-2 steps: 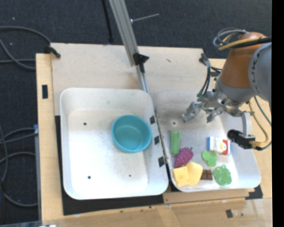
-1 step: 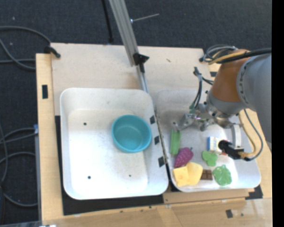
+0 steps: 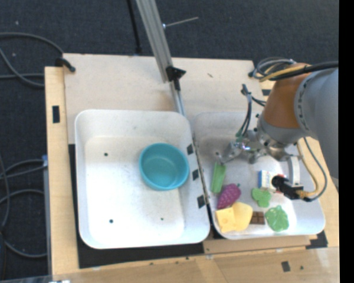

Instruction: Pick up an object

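From above, the bench [image 3: 118,84] carries two shallow white bins side by side. The left bin [image 3: 106,217] has a blue bowl [image 3: 164,165] sitting upright a little right of its middle, well apart from everything else.

The right bin [image 3: 310,217] holds a huddle of small things toward its near side. A green pod-shaped piece [image 3: 218,177] lies close to the bin's left wall, tilted slightly. Just below it is a purple bunch-of-grapes shape [image 3: 228,196], and touching that from below is a yellow block [image 3: 235,217] in the near left corner. To the right of the yellow block are two green leafy pieces, one [image 3: 261,196] nearer the middle and one [image 3: 277,218] closer to the near rim; a small dark brown bit [image 3: 258,219] sits between the yellow block and the lower green piece. A small white and blue item [image 3: 264,177] lies just above the upper green piece.

The arm [image 3: 295,105], grey with its orange band, reaches in from the right over the far half of the right bin. Its pincer [image 3: 241,150] hangs above bare bin floor, near the green pod but apart from it. I cannot tell how the pincer is set from here; it is too small and cluttered. Nothing is visibly held in it, and all the small things lie in the bin.
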You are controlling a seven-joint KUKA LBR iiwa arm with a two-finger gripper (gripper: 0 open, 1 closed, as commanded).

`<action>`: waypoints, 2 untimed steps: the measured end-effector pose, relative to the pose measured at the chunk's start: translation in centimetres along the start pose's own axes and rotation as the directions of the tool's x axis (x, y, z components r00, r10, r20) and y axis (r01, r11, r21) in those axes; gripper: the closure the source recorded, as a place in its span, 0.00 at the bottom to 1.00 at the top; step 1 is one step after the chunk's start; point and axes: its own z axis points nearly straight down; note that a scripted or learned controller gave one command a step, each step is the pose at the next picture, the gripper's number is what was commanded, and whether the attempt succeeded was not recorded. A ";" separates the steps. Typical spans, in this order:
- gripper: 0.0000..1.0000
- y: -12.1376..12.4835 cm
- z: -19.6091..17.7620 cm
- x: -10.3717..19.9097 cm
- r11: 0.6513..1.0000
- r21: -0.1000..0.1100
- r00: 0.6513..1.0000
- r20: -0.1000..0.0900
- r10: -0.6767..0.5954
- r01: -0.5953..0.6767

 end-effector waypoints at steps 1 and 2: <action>1.00 0.1 -1.1 0.0 1.000 -0.003 1.000 -0.002 0.004 -0.004; 1.00 0.1 -7.6 0.1 1.000 -0.009 1.000 -0.003 -0.004 0.004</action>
